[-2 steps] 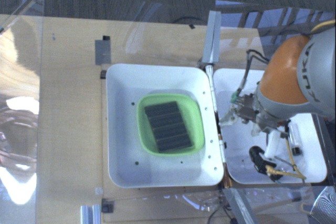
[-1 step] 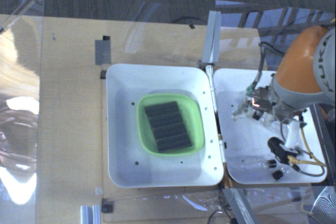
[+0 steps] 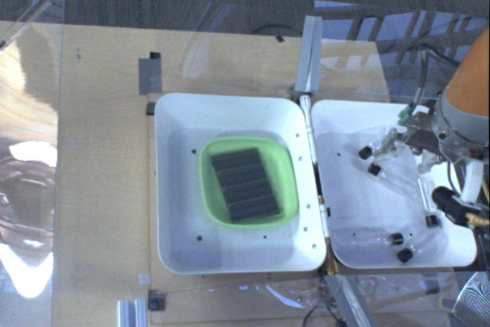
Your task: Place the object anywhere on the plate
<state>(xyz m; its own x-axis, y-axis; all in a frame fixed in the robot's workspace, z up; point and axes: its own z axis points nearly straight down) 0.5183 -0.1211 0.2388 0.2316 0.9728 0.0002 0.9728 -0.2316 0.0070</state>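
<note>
A dark grey ridged block [image 3: 245, 184] lies flat in the middle of the green plate [image 3: 286, 168], which sits in the left bin [image 3: 174, 180]. My gripper [image 3: 370, 161] hovers over the right bin [image 3: 360, 207], well to the right of the plate and apart from the block. Its two black-tipped fingers [image 3: 364, 153] stand apart with nothing between them. The grey arm with the orange band [image 3: 468, 88] comes in from the right edge.
A metal rail [image 3: 309, 57] runs back from the seam between the two bins. Small black pieces [image 3: 400, 240] lie near the right bin's front wall. Cables [image 3: 452, 203] hang at the arm's right side. Bare wooden bench [image 3: 92, 165] stretches to the left.
</note>
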